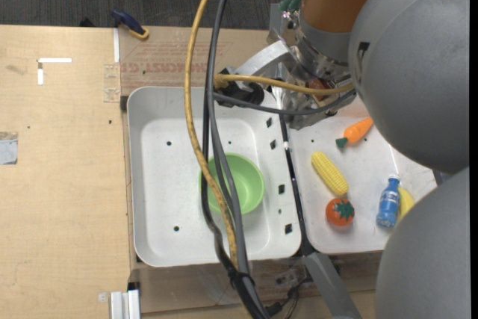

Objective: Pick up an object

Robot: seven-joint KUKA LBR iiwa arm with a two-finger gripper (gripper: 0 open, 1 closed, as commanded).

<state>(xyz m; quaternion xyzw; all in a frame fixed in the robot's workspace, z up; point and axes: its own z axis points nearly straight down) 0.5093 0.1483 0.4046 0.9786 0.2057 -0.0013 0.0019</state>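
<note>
Two white bins [149, 160] — side by side. One green bowl [239, 187], one corn cob [328, 172], one carrot [355, 131], one tomato [340, 212], one blue bottle [388, 202] (plus a partly hidden yellow item [405, 199]).

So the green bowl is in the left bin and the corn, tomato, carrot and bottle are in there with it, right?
Not quite. The camera view shows the green bowl in the left bin, but the corn, tomato, carrot and bottle lie in the right bin.
</note>
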